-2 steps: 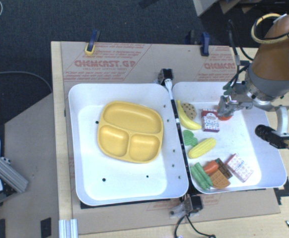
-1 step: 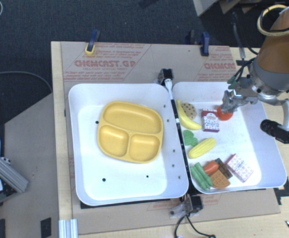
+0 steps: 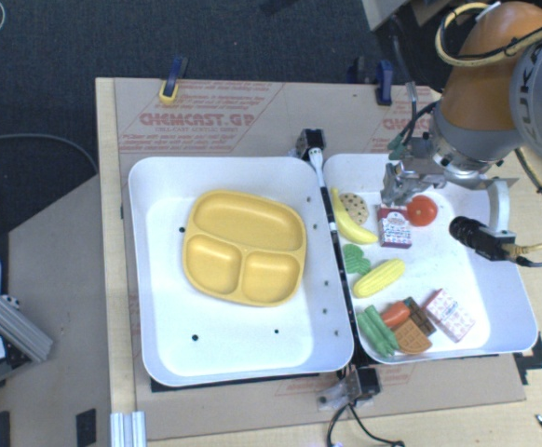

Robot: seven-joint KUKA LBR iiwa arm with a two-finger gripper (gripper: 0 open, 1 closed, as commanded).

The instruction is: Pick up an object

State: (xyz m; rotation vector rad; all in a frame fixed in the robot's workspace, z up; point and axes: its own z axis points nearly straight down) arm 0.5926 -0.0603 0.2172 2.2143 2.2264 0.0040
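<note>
- The arm reaches in over the right bin [image 3: 522,329], and its gripper [image 3: 397,186] hangs low at the far end of that bin, among the toy food. I read this as the approach step: the gripper is coming to a piece but has nothing lifted.
- How the gripper is set I cannot tell from here; the wrist hides its working end, and I see nothing held in it.
- The likeliest target is the small red-and-white carton [image 3: 395,227], which lies just below the gripper toward the near side, very close to it, perhaps touching.
- A red tomato [image 3: 423,210] sits just beside the gripper, against the carton's edge, so either piece could be the one meant.
- The yellow banana [image 3: 352,223] lies near, toward the divider between the bins; the corn cob [image 3: 380,277] is further to the near side.
- The next move, as I judge it, calls for settling straight down over one piece and closing on it alone. The crowding of carton and tomato is the risk: one could be nudged aside.
- The yellow divided plate [image 3: 243,247] rests in the left bin [image 3: 155,250], well apart from all this.
</note>
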